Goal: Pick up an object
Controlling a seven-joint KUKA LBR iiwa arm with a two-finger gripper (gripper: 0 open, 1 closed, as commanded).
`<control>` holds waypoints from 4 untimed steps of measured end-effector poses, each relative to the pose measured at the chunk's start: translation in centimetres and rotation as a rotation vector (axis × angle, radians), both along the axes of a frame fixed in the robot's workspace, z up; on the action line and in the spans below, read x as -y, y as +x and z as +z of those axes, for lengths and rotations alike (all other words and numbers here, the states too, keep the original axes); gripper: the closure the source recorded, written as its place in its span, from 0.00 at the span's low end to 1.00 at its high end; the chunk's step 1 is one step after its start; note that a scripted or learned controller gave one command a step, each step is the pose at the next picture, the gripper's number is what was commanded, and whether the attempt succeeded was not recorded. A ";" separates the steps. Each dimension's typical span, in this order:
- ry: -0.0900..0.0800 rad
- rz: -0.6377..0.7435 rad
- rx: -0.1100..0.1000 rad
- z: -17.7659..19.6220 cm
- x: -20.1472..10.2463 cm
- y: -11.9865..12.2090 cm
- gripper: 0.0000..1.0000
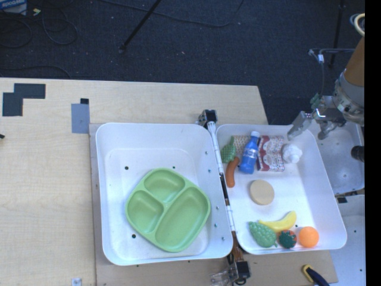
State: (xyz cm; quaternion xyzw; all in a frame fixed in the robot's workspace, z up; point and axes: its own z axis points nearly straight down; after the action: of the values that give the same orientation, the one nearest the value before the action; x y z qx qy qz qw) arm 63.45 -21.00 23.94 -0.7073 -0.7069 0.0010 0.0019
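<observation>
End effector [311, 124] over right bin's [331, 201] far rim — finger spread unclear, bottle [249, 152] well apart

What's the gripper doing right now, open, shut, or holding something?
Gripper: open, holding nothing, hanging over the far right corner of the right bin, just above the white ball.

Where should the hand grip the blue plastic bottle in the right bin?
Take the blue plastic bottle across its mid-body, coming from above. It lies tilted on the packets, cap toward the bin's far wall, with the orange carrot close on its left, so close across its narrow width.
</observation>
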 end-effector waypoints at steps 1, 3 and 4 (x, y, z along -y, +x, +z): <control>-0.001 -0.001 0.001 -12.0 -0.2 0.7 0.00; 0.000 0.001 0.003 -15.2 -7.6 0.0 0.00; 0.000 0.000 -0.003 -15.3 -3.7 0.8 0.00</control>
State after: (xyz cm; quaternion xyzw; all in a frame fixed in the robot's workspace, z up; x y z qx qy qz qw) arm 64.27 -17.34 8.63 -0.7072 -0.7070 0.0021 0.0029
